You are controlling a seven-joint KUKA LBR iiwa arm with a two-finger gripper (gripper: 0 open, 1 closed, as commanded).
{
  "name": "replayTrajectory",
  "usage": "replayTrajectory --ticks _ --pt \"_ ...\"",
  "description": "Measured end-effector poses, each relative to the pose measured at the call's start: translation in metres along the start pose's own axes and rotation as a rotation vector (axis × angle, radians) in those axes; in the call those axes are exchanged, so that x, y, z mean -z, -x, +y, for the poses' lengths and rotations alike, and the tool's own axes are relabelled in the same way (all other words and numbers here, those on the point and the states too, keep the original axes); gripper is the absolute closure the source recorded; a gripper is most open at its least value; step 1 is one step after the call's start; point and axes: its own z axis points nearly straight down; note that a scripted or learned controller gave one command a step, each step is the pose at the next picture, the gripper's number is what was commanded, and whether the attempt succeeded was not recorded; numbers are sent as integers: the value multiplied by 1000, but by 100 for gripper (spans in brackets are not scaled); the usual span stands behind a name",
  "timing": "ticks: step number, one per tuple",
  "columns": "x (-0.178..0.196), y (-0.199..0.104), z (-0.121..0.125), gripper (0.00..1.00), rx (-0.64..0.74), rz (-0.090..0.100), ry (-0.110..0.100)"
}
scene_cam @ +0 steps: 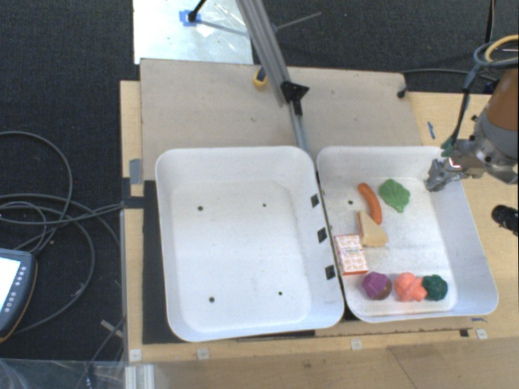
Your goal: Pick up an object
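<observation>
The right bin [466, 217] holds several small toy foods. An orange sausage [371, 203] lies beside a light green leafy piece [395, 194]. Below them a tan wedge [374, 232] rests against a small red-and-white box [350, 254]. Along the bin's near wall sit a purple piece [376, 285], an orange-pink piece [409, 288] and a dark green piece [435, 287]. My gripper [439, 178] hangs over the bin's far right part, to the right of the green leafy piece, and its tips are too small to read. Nothing shows between them.
The left bin [174, 177] sits beside the right one, joined by black clips [322, 235]. A grey pole [268, 43] slants in from the top to the bins' far seam. Cables and a handheld pendant [12, 286] lie on the floor at left.
</observation>
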Motion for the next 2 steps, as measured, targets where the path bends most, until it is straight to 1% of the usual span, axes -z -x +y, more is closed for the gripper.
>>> replayTrajectory --ticks 1,2 --pt "45 1 -2 100 0 0 0" --pt "63 1 -1 100 0 0 -2"
